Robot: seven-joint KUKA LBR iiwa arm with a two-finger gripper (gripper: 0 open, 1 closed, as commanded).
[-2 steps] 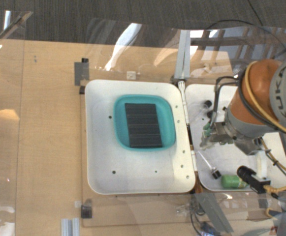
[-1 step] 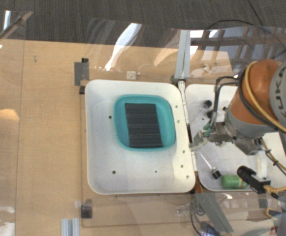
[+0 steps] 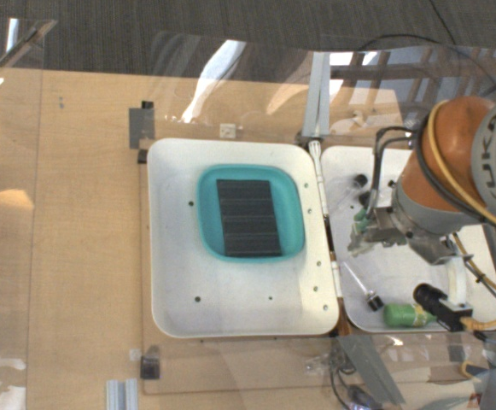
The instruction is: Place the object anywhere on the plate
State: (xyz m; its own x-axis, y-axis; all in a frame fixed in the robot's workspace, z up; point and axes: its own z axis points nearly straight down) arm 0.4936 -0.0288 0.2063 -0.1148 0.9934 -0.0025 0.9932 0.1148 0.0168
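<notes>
Green object (image 3: 404, 316), small and rounded, lies at the near edge of the right bin (image 3: 386, 267), well apart from the plate (image 3: 293, 205). Just to its left lies a thin pale rod with a dark tip (image 3: 364, 288), set at a slant. The teal plate, a rounded rectangle, sits in the far half of the left bin (image 3: 230, 306); a dark ridged slab (image 3: 248, 218) covers most of its middle. The grey arm (image 3: 452, 173) with its orange band reaches in from the right, and its gripper (image 3: 358, 233) stands over the left part of the right bin, farther away than the green object and not touching it. From this angle one cannot tell whether the claw is open or closed, and nothing can be seen held in it. Both bins rest side by side on the wooden bench (image 3: 68, 229).
</notes>
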